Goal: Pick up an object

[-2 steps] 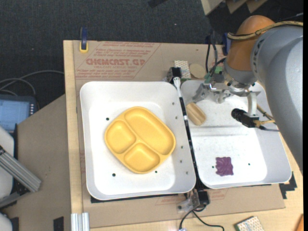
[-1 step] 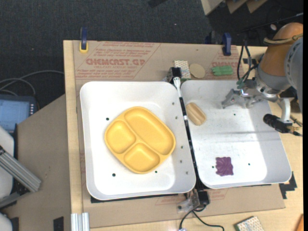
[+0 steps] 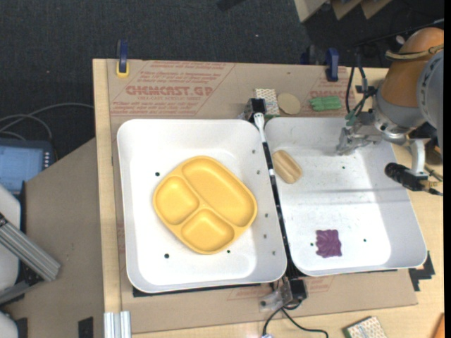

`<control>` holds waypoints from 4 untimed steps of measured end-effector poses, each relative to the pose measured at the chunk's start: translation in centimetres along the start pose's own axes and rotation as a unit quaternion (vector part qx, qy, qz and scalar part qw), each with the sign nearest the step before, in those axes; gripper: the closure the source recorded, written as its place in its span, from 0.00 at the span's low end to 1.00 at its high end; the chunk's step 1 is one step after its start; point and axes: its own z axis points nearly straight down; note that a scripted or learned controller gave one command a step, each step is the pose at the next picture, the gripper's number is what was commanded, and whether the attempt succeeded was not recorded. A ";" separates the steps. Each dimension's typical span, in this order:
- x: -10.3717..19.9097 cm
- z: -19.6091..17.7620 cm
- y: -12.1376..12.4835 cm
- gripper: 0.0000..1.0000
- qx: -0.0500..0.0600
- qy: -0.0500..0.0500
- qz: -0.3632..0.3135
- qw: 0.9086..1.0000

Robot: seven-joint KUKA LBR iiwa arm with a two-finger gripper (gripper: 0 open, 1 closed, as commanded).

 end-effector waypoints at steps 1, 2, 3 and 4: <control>7.2 -9.2 0.5 1.00 0.000 0.002 -0.003 1.000; 15.2 -15.2 1.7 1.00 -0.001 0.002 -0.003 1.000; 9.1 -16.4 1.5 1.00 0.001 0.001 0.002 1.000; 4.8 -3.3 0.5 1.00 0.006 0.002 0.002 1.000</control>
